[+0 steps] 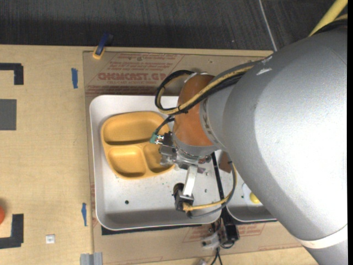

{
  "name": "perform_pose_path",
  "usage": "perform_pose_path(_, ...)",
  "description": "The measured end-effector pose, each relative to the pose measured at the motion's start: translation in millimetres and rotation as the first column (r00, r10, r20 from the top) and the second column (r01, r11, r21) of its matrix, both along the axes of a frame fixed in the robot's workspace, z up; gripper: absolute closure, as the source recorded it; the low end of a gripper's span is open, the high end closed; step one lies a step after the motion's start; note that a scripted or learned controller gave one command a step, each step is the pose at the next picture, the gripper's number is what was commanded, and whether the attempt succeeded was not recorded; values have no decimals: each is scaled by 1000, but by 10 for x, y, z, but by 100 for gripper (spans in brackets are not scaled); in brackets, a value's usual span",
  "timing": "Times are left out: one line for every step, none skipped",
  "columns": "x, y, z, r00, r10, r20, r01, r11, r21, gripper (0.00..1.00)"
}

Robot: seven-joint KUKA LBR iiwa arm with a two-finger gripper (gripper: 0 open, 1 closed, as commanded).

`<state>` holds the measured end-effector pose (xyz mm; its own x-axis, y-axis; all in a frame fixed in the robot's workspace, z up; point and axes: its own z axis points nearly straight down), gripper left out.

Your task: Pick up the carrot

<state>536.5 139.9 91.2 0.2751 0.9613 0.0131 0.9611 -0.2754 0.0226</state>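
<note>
**Over the left bin, at the yellow tray's right edge: gripper low, carrot not confirmed**

Just right of the yellow tray [131,143], touching or nearly touching its rim: gripper [170,153], hanging under the orange-banded wrist [193,120]. Apart or together: cannot tell, with the tool's own body covering it from above. Nothing seen clamped in it.

Right of the yellow tray, beyond the wrist: a small orange patch [224,160] peeking out between a black cable [218,181] and the grey arm [292,148]. Possibly the carrot, possibly not; too little showing to say. No carrot lying in either of the tray's two compartments. Further right of the tray, in the right bin [259,218]: a small yellow item [253,198], unlikely to be it. Far left of the tray, off the left bin [97,164] at the picture's border: a red-orange blob [1,214], unidentifiable.

Handling, as a judgement: probably a toy or real carrot, light, stiff, smooth, tapered. Liable to roll or squirt out if pinched near the thin tip. Best taken across the thick middle, jaws square to the long axis, pressing down to the bin floor before closing. Worth confirming the carrot's place before any closing beside the tray rim, lest the tray be caught instead.
</note>
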Motion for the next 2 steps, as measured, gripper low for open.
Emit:
perform_pose_path(160,494,-56,985,-171,-36,170,985,-19,0)
perform_pose_path(-390,792,35,964,-265,-19,265,964,-12,0)
